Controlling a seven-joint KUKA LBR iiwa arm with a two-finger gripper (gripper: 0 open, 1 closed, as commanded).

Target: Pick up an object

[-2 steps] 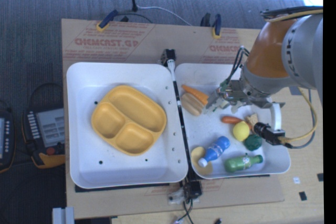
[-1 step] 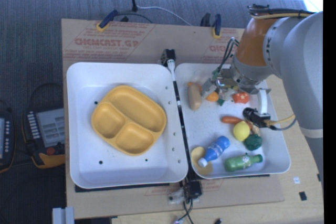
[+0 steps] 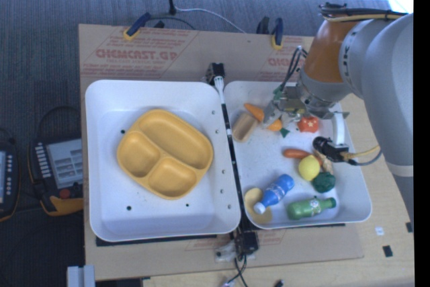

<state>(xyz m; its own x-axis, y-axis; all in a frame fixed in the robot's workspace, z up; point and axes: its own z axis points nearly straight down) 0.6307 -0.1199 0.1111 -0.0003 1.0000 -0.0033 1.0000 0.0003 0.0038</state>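
A yellow divided tray (image 3: 165,153) is being borne by the left bin (image 3: 101,212), well apart from the work. In the right bin (image 3: 359,212), a tan bread-like piece (image 3: 243,127) and an orange carrot-like piece (image 3: 254,111) are lying at the far left, just beside the gripper (image 3: 282,106), which is being held low over the far end; whether it is apart or together cannot be told. Since these pieces are crowding together, a neighbour may be nudged aside, or a slanted piece may be pinched off-centre and dropped.

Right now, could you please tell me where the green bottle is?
The green bottle lies in the right bin, near its front edge, just right of the blue bottle.
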